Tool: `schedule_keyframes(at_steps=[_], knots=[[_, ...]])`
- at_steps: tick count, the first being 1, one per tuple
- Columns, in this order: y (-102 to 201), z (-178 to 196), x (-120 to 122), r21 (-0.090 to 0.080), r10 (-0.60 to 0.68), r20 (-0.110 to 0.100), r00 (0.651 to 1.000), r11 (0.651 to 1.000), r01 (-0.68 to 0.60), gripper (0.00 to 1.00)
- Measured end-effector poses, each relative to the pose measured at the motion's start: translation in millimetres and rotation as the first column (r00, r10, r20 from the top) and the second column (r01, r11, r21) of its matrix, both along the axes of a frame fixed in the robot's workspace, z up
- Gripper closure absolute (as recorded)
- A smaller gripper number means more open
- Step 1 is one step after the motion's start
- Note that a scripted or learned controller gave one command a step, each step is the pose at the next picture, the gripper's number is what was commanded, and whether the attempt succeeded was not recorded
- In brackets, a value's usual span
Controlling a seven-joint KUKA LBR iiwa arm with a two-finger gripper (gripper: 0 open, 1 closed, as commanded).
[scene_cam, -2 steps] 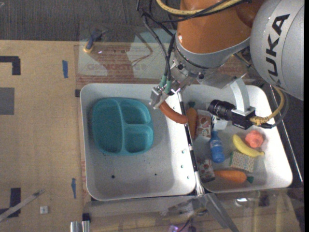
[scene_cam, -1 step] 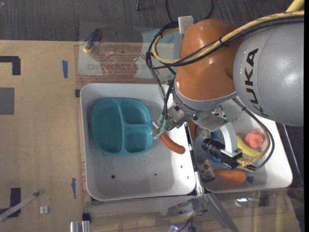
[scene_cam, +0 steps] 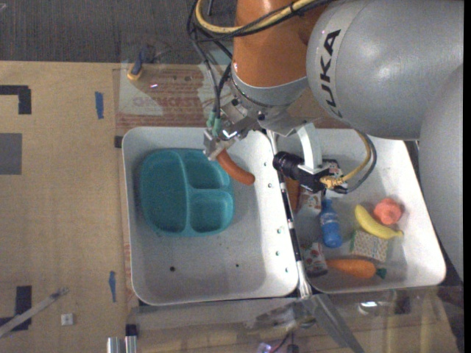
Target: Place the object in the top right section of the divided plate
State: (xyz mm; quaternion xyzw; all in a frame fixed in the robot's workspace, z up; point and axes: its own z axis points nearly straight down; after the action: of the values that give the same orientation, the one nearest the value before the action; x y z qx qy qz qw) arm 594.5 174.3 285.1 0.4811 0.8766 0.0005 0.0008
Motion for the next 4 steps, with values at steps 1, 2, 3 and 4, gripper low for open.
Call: schedule_keyframes(at_steps=[1,2,3,4], knots=[[-44.1,-1.9,-34.3,-0.001,-0.229,-0.004,0.973,0.973,0.229,1.00],[-64.6,-64.3,-32.7,0.000,-0.211,-0.003,0.977,0.977,0.211,1.00],[-56.1,-73.4,-20.2,0.000,-0.117,0.000,0.993,0.993,0.117,1.00],[-57.3,-63.1,-19.0,0.001,-0.120,0.003,0.993,0.993,0.120,1.00]])
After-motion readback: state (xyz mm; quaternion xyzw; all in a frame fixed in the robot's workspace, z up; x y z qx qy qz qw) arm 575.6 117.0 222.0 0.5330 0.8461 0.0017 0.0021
